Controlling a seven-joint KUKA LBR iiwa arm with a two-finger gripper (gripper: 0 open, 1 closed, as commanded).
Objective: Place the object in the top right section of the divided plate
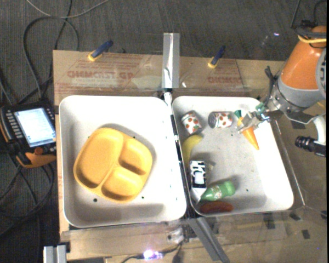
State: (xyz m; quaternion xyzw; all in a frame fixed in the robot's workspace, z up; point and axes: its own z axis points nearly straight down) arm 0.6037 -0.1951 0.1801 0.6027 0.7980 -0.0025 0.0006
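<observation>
Down front in the right white bin (279, 193), a dark red sausage-shaped piece (215, 206) lies beside a green plastic bottle (219, 190), a black-and-white carton (197, 174) and a yellow banana-like piece (191, 144). In the left white bin (66, 201) sits the yellow divided plate (114, 164) with 3 sections. Further back, 2 spotted cans (191, 123) (220, 119). The gripper (259, 114) hangs over the orange toy carrot (251, 135) at the far right; I cannot tell how its fingers stand.
</observation>
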